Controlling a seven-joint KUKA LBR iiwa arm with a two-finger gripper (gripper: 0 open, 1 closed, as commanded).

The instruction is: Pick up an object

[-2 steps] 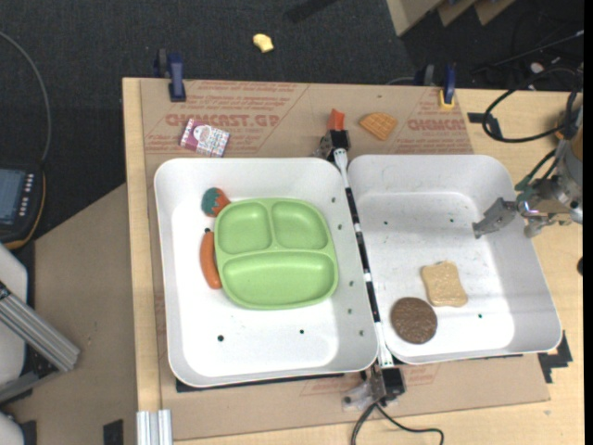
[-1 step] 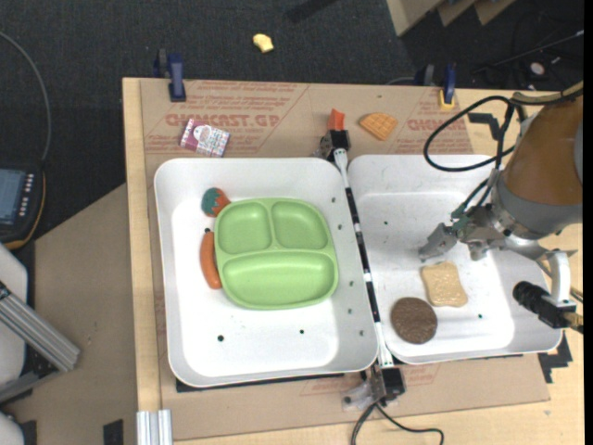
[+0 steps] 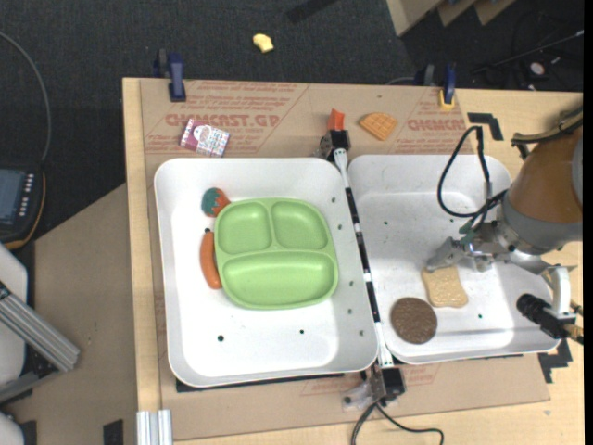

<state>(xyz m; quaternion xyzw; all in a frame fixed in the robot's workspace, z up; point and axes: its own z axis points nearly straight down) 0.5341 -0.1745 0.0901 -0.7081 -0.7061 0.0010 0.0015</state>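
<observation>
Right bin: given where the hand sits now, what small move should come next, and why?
Probably a short drop straight down, then close. The hand sits low in the right bin at the upper edge of the tan toast slice, nearer to it than to the brown round patty. Nothing visibly sits between its fingers, so the pick looks not yet made.

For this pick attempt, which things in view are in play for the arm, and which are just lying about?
In play:
- gripper, low in the right bin
- tan cracker-like slab, just below it
- brown round disc

Lying about:
- green divided plate in the left bin
- orange sausage-shaped piece beside the plate
- waffle-like piece and pink packet on the bench
</observation>
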